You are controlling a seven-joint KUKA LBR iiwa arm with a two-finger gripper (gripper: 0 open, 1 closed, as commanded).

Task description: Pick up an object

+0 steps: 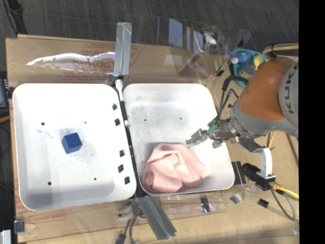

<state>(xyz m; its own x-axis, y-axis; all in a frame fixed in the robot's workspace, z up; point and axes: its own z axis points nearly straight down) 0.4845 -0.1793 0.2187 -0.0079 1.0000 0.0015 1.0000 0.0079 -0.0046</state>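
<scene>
Jaws (195,138) first: we see two thin metal fingers reaching toward nine o'clock over the right bin (167,93), with nothing between them, though how far apart they stand we cannot tell from this slant. They hover just off the upper right edge of the pink cloth (175,169), close to it, and whether they touch it is not clear.

We follow the arm (264,98) in from three o'clock: its grey body with the orange band sits over the right rim of the right bin, and the wrist is laid nearly level, pointing across the bin toward the cloth.

We count two white bins side by side on the worktop (66,50), one pink cloth and one blue cube (71,142). The cloth lies bunched at six o'clock in the right bin, against its near wall. The cube rests alone in the left bin (30,95), a little toward nine o'clock of its middle, well apart from the jaws.

Around them we note a grey bar (123,47) standing at twelve o'clock above the seam between the bins, black clips along that seam, and cables (277,187) with a yellow lead at four o'clock beside the arm.
</scene>
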